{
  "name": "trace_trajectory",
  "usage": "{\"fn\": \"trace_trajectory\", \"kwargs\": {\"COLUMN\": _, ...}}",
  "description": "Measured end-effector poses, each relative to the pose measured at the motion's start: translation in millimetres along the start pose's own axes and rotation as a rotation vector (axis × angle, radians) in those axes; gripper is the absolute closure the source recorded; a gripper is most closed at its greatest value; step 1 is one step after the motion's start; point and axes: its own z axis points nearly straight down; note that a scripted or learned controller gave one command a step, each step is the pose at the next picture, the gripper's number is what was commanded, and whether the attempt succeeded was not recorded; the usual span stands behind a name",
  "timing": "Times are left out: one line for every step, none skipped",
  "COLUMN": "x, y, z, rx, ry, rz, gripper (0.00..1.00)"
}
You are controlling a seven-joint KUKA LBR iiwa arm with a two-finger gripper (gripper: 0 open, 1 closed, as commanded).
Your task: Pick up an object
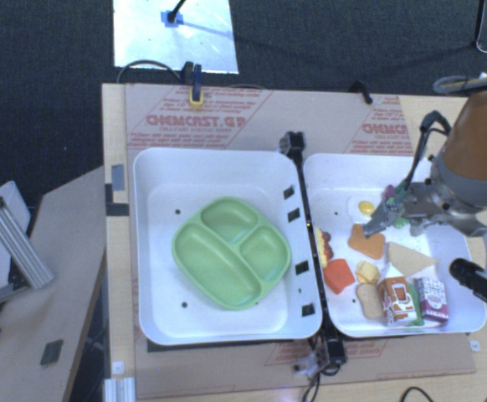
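Camera view: red "CHEMCAST GP" lettering is read on the brown board under both bins. A smooth green divided plate lies in the left bin. The claw is seen low in the right bin, just above an orange square toy; its state cannot be told. A printed packet lies near.

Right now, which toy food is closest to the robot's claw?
The flat brown-orange piece, right below the gripper. The red block, the pale wedge and the packets lie farther toward the bin's near edge.
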Motion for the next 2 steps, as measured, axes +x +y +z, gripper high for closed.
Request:
{"fn": "trace_trajectory", "kwargs": {"x": 0.2, "y": 2.3, "z": -5.5, "rx": -0.011, "ry": -0.001, "rz": -0.002, "gripper": 0.00}}
{"fn": "trace_trajectory", "kwargs": {"x": -10.0, "y": 2.1, "z": 44.5, "rx": -0.008, "ry": 0.000, "rz": 0.000, "gripper": 0.00}}
